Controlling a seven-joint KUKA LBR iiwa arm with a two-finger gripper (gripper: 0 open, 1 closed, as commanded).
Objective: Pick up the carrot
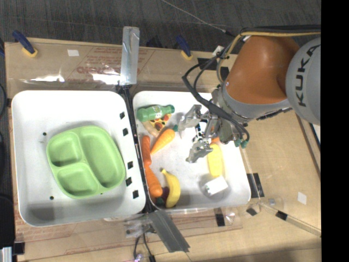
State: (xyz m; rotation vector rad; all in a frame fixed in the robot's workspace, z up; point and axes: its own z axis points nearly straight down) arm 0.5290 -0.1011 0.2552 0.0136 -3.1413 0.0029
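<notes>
Our claw (195,137) hangs spread over the right bin (234,198), pinching nothing. The carrot (163,140) lies just to its left on the bin floor, near the green bottle (154,113). The pick is not yet made; descent and closing remain.

Arm (305,64): grey rounded casing, black "KUKA" lettering on its side
Band (259,70): broad, glossy orange, above the wrist
Cables (204,75): black, looped beside the wrist
Gripper (199,132): bare silvery metal, two thin fingers
</notes>
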